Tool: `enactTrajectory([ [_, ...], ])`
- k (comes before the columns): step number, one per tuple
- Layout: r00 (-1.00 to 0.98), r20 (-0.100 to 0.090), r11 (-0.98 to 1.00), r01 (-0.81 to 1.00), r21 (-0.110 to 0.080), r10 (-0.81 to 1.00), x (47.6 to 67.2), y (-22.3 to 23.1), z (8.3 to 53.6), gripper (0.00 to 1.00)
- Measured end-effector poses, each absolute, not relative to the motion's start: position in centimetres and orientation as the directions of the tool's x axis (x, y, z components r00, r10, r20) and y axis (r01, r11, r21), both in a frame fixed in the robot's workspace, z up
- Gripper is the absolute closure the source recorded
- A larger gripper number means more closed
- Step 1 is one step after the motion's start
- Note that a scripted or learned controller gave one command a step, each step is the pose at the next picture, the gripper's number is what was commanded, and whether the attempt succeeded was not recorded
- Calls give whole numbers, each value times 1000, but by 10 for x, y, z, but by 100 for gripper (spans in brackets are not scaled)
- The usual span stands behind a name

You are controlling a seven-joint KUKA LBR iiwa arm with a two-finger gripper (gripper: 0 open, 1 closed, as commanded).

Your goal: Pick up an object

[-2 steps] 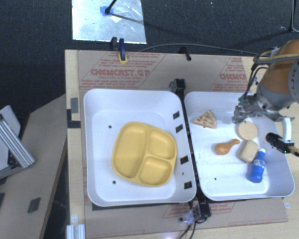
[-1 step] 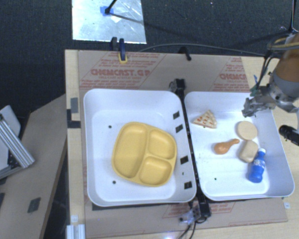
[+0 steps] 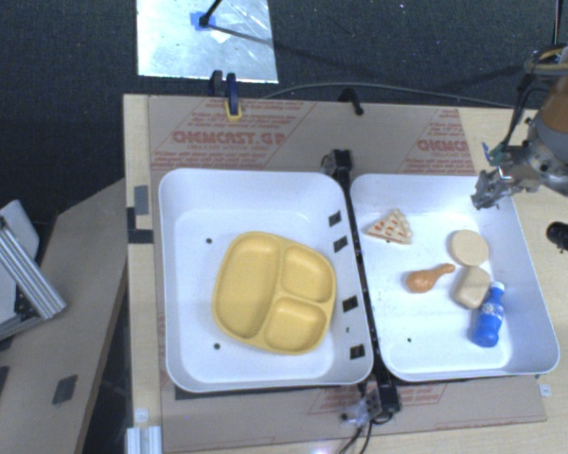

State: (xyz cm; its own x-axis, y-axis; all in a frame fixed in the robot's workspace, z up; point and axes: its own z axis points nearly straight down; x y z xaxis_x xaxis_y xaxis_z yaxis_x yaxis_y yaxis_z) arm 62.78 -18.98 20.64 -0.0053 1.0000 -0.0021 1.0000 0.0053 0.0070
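Observation:
The right white bin [image 3: 521, 348] holds a pizza-slice toy [image 3: 390, 226], an orange drumstick toy [image 3: 427, 277], a round tan piece [image 3: 468, 248], a beige block [image 3: 471, 287] and a small blue bottle [image 3: 488, 317]. My gripper [image 3: 492, 188] hangs over the bin's far right corner, above and to the right of the round tan piece, touching none of the objects. Its fingertips are small and dark, and nothing shows between them.
The left white bin [image 3: 185, 253] carries a yellow divided tray [image 3: 275, 291]. A black divider with clips [image 3: 350, 253] runs between the bins. A metal sheet [image 3: 206, 25] lies behind the bench, and an aluminium frame [image 3: 19, 263] stands at the far left.

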Motion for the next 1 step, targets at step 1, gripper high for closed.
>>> enactTrajectory([
  [1, -9, 2, 9, 1000, 1, 1000, 616, -134, 200, 100],
])
